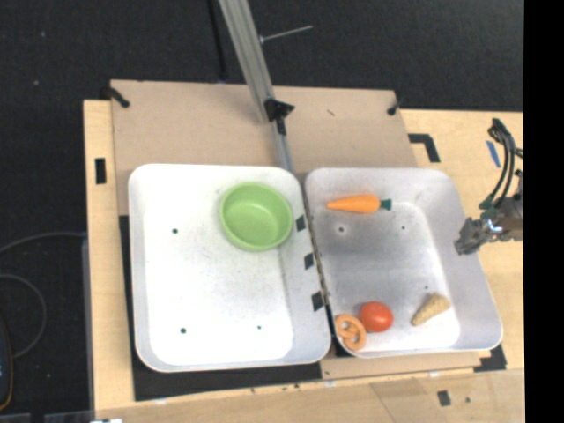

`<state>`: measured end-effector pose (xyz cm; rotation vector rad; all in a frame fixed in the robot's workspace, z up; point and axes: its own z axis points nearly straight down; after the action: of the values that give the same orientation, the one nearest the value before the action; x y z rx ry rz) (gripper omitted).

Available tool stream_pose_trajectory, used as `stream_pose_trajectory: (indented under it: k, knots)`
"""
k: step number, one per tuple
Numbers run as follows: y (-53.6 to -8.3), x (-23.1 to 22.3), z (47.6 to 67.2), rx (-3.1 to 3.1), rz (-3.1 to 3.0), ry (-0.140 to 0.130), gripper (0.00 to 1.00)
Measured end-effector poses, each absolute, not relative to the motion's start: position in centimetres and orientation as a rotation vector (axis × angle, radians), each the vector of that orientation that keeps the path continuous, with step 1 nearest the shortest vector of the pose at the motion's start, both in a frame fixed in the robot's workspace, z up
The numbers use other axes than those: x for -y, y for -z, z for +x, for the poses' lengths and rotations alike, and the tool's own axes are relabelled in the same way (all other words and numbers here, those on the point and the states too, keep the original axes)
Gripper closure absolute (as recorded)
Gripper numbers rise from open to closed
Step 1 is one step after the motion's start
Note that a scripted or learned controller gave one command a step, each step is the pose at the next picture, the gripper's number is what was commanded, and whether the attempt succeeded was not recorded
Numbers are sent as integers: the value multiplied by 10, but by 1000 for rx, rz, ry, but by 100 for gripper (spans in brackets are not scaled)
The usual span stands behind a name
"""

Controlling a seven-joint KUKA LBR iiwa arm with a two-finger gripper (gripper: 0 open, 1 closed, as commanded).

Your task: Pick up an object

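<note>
While the two shallow white bins sit side by side, I judge the approach barely begun: my gripper (470, 236) hovers at the right bin (441, 188) edge, grip state unreadable. Next I must reach inward toward the orange plastic carrot (355, 204) by the far wall.

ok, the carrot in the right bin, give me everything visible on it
The carrot looks like a toy, likely plastic: a smooth orange tapered body with a small dark green stub at its right end. It lies flat, lengthwise across the view, pointed tip to the left. It sits near the far edge of the right bin, on the sloped white surface by the rim. Nothing touches it but the bin. The tomato and other pieces lie at the near edge, well apart. The gripper is off by the bin's right rim, not near it.
</note>
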<state>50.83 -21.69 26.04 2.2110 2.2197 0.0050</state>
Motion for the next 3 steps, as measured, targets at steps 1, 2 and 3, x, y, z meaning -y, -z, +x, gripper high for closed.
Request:
stream_pose_trajectory:
  k: [1,2,3]
  knots:
    - [-262,156,519,-2230,2211,-5,100]
    - [-269,102,519,-2231,2212,-4,100]
    - [-253,47,525,-2230,2213,-1,100]
